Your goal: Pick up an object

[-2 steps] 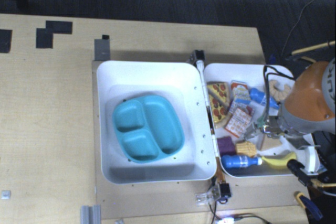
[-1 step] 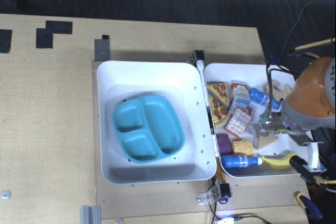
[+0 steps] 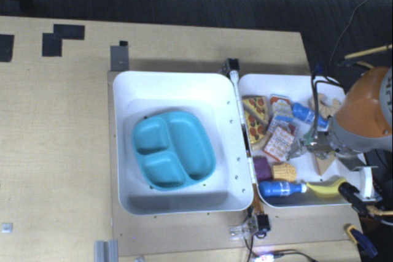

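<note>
The right bin [image 3: 276,78] holds several small objects. Among them are a pizza slice [image 3: 255,108], a red and white packet [image 3: 279,141], a small blue bottle [image 3: 305,113], a purple piece [image 3: 262,167] and a yellow block [image 3: 284,172]. A larger blue bottle [image 3: 279,189] and a banana [image 3: 325,187] lie along the bin's near wall. My gripper [image 3: 309,145] hangs low over the middle of this bin, just right of the packet and above the yellow block. Nothing is visibly held in it. The arm's orange band [image 3: 365,110] covers the bin's right side.
The left bin [image 3: 172,80] holds a blue divided plate [image 3: 174,149]. A brown wedge [image 3: 323,164] lies below the wrist. Cables and a clamp sit at the bench's front edge [image 3: 258,227]. Bare wooden bench [image 3: 55,132] stretches to the left.
</note>
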`<state>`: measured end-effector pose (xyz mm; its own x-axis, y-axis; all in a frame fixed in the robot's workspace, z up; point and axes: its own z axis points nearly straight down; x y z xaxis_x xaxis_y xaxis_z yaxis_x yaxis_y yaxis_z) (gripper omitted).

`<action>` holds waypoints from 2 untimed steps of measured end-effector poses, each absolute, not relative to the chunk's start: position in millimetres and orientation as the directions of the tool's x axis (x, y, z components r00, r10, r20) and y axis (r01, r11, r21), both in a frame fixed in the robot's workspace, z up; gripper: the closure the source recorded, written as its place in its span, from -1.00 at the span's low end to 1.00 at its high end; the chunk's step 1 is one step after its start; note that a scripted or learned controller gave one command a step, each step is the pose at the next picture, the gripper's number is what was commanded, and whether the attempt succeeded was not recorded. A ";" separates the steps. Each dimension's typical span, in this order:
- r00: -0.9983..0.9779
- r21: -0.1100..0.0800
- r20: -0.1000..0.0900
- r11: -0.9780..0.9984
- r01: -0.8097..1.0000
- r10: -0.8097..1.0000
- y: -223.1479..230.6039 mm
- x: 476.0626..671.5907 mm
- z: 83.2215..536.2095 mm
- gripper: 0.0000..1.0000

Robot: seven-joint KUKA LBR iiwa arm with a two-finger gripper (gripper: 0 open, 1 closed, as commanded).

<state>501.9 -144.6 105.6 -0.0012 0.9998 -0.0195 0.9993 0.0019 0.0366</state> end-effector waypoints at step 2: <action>-0.004 0.039 -0.019 0.005 0.999 1.000 -144.1 503.2 116.1 -1.00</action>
<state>503.2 -144.1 116.1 -0.0038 0.9998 -0.0192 0.9992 0.0045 0.0389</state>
